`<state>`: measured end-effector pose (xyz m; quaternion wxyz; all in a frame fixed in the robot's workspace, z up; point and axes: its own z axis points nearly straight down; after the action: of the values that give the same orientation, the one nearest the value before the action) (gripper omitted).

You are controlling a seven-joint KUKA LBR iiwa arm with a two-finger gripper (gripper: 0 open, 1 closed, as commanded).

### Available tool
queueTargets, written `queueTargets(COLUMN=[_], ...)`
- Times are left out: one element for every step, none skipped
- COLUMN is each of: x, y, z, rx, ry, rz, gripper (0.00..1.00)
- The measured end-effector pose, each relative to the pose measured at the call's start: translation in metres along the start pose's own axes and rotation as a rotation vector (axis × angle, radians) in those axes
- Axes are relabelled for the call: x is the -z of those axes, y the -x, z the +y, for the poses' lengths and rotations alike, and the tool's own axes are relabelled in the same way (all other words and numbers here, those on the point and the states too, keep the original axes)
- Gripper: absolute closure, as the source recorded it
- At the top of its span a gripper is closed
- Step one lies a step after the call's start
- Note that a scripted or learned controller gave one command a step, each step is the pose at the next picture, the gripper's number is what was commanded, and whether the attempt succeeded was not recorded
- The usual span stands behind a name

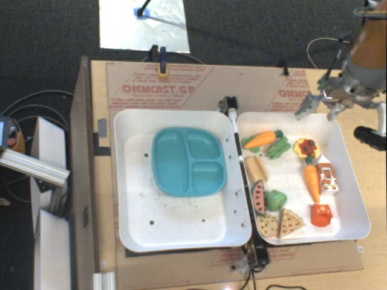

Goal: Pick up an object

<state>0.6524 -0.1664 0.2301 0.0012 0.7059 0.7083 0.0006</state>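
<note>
The right bin (357, 222) holds several toy foods: a carrot with a green top (260, 139), a green vegetable (279, 148), a red and yellow piece (306, 148), a bread roll (256, 169), a second carrot (311, 183), an orange and white box (327, 179), a watermelon slice (258, 198), a green lump (276, 199), two pizza slices (291, 222) and a red pepper (321, 215). My gripper (319, 108) hangs over the bin's back right rim, open, with nothing between its fingers and apart from all the toys.
In the left bin (130, 222) lies a teal divided plate (188, 162). A black divider clip (230, 106) sits between the bins at the back. Cardboard lies under both bins. Cables and metal framing stand at the far left.
</note>
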Motion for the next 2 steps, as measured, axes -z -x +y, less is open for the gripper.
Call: queueTargets(x=[-0.152,-0.144], y=[-0.039,-0.071], z=[-0.033,0.012], rx=[0.003,0.002], ry=[-0.009,-0.03], rz=[0.004,-0.014], gripper=[0.0,0.0])
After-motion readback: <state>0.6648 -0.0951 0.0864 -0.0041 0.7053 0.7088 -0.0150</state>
